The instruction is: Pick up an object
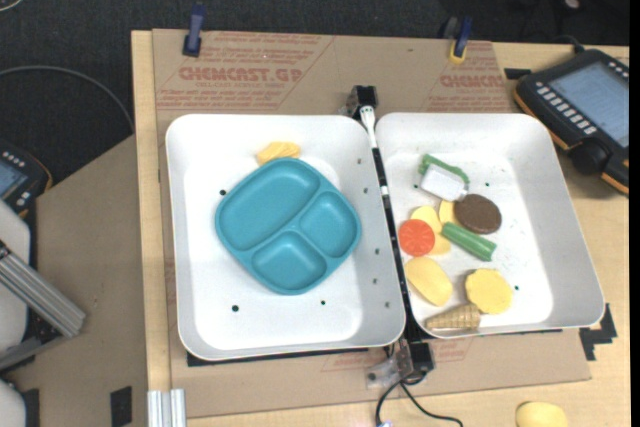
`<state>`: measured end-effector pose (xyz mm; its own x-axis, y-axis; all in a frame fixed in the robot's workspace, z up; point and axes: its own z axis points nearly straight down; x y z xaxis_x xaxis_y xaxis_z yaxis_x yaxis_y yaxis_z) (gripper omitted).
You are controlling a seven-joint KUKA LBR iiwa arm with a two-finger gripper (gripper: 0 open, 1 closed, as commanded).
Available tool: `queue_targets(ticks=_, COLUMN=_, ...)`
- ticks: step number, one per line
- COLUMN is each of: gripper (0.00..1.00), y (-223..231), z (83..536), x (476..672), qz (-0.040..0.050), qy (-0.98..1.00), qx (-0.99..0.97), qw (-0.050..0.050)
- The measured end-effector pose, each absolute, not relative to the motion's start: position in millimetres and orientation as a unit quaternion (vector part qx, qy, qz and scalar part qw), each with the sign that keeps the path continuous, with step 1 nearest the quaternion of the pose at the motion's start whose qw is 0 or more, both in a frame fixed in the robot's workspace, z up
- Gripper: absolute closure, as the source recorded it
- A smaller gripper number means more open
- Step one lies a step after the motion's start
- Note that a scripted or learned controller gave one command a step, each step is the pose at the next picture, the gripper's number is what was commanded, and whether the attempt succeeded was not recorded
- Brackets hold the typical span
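On the counter (150, 115), what is laid out? asks Ana.

Ben: Two shallow white bins sit side by side. The left bin (190, 215) holds a teal divided plate (288, 227) with a small yellow piece (277, 152) at its far edge. The right bin (560, 195) holds a cluster of toy foods, crowded toward the wall it shares with the left bin.

Ana: And the pincer, how does it stand?

Ben: I cannot tell its opening or whether it has hold of anything. The arm enters from the right, so I judge the right bin lies nearer to it.

Ana: Which object lies best for it?

Ben: Probably the brown disc (478, 213). It sits on the cluster's outer side, facing the incoming pincer, with bare bin floor between it and the right wall. It is round, so it has no long axis to match. A green stick (468, 241) lies slantwise just beside it, and an orange-red disc (416, 236) sits beyond, toward the shared wall.

Ana: Any hazards?

Ben: Crowding on the disc's far side; the open approach is from the right.
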<state>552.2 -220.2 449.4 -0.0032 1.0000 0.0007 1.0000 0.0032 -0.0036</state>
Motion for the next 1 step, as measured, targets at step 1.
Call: queue_targets(ticks=1, gripper=1.0, y=-198.3, z=541.6, x=550.1, qz=-0.0032, qy=-0.708, qx=-0.706, qw=-0.007)
